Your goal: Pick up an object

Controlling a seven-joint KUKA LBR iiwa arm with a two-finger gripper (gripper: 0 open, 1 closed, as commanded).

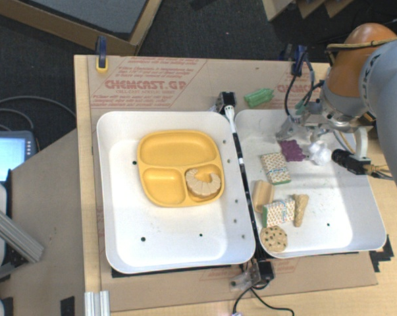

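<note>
My gripper (302, 129) hangs over the far part of the right bin (356, 229), reaching in from the right. A small purple piece (292, 150) lies right below and in front of it; contact between them is unclear. Also in this bin are a patterned packet (275, 167), a tan block (261, 194), a second patterned packet (279, 211), a cracker stick (299, 209) and a round cookie (274, 238). A small white lump (318, 153) sits just right of the purple piece.
The left bin (119, 229) holds a yellow divided plate (175, 151) with a round bread piece (203, 182) in its lower right compartment. A green object (259, 97) lies on the bench beyond the right bin. A black-and-white tool (227, 104) rests at the bins' shared far corner.
</note>
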